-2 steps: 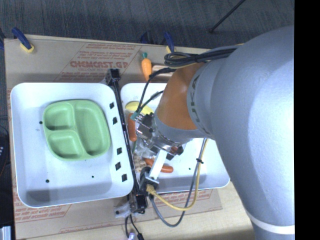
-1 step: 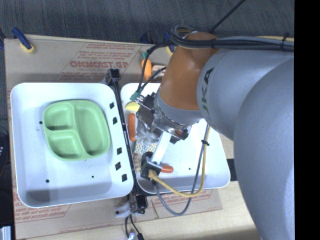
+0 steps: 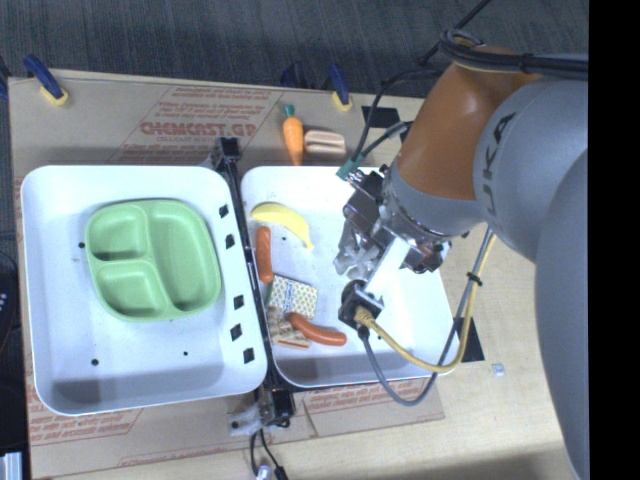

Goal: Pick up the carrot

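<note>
Nearest the camera, along the near side of the right bin (image 3: 430, 353), a yellow cable (image 3: 410, 356) loops down from my wrist and curls over the bin's floor. Just left of it lies a sausage (image 3: 318, 332), resting partly on a small patterned packet (image 3: 290, 298) close to the bin's left wall. A little farther in, a second sausage (image 3: 264, 253) lies lengthwise beside that same wall. My claw (image 3: 352, 258) hangs above the middle of the right bin, over bare white floor, to the right of these foods. I cannot tell from here whether it is open or closed, and nothing shows in it. Beyond the sausage, a banana (image 3: 284, 220) curves across the far left part of the bin. In the left bin (image 3: 50, 288) sits a green divided plate (image 3: 152, 258), roughly in the middle. My orange band (image 3: 450, 128) and grey arm rise on the right. The carrot (image 3: 292, 138) lies outside both bins, on the cardboard sheet (image 3: 200, 118) just past the far rim of the right bin, its green top pointing away. Right beside it, on its right, sits a small layered block (image 3: 324, 145), tan and pink.
</note>
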Available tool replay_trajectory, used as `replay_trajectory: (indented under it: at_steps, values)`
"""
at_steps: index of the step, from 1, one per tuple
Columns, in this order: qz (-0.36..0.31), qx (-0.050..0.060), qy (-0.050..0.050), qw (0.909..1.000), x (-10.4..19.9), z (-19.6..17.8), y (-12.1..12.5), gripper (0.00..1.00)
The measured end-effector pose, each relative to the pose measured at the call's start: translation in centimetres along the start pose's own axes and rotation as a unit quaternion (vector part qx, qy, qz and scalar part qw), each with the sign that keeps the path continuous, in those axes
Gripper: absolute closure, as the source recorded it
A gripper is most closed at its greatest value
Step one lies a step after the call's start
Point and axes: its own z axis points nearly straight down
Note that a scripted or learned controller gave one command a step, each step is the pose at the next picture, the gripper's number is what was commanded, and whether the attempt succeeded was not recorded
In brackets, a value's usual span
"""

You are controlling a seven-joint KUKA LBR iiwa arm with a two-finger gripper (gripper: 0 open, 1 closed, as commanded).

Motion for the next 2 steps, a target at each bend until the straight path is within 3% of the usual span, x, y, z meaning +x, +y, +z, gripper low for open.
replay_trajectory:
  at_steps: [1,2]
  values:
    - [0.064,0.000,0.000,0.9980,-5.2,-1.9,5.0,1.00]
    - [0.073,0.000,0.001,0.9973,-11.5,-2.9,11.1,1.00]
